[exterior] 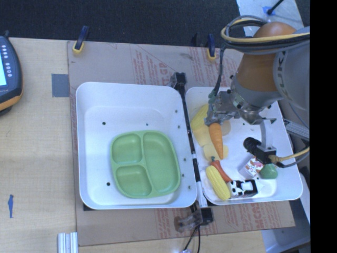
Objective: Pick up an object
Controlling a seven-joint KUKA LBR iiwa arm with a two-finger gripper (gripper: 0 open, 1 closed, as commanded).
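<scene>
The right white bin (287, 141) holds several toy foods. An orange carrot (216, 139) lies lengthwise near the bin's left side, partly on a pale yellow piece (199, 125). My gripper (215, 118) hangs right over the carrot's far end, at or touching its top. The wrist hides whether it grips the carrot. Nearer the front lie a yellow corn cob (217, 183), a red chili (221, 171) and a black-and-white cow-patterned item (243, 187). A green ball (269, 171) and a red-and-white packet (254, 166) sit at the right.
The left white bin (89, 104) holds a green divided plate (145, 164). A black divider clip (179, 80) sits between the bins at the back. A handheld control unit (8, 70) lies at the bench's far left.
</scene>
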